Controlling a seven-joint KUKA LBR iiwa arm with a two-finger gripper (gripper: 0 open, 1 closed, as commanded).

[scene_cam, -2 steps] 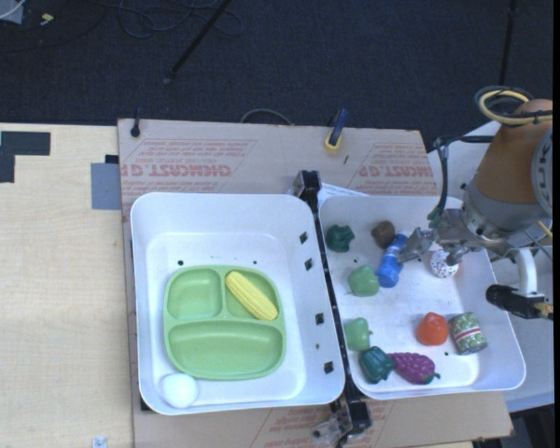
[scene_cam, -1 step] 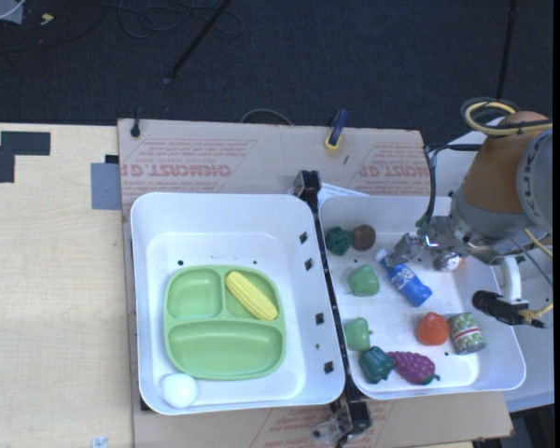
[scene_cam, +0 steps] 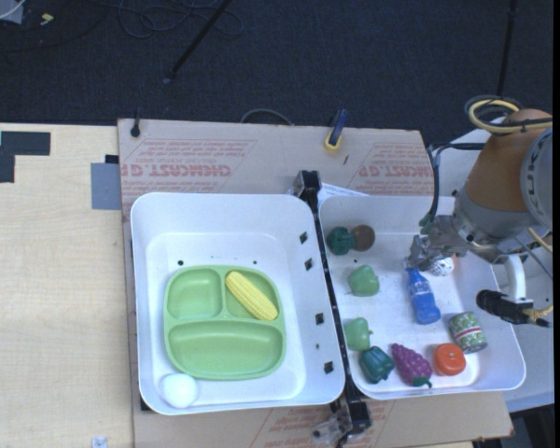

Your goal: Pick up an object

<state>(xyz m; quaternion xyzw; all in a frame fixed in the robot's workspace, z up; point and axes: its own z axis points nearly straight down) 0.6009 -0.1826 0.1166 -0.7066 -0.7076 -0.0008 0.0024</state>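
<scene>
Camera view: the gripper (scene_cam: 430,251) sits right above the blue bottle (scene_cam: 422,296); I cannot tell its state. The bottle looks light, hard and smooth, so grab its middle.

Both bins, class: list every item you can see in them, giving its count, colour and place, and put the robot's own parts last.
divided plate: 1, green, left bin
toy corn: 1, yellow, plate's upper right compartment
ball: 1, white, left bin's near left corner
bottle: 1, blue, right bin, middle
grapes: 1, purple, right bin, near edge
round toy: 1, orange-red, beside grapes
can: 1, patterned, right bin's right side
green toys: several, right bin's left half
end effector: 1, grey, above bottle's top
arm: 1, grey, orange band
</scene>
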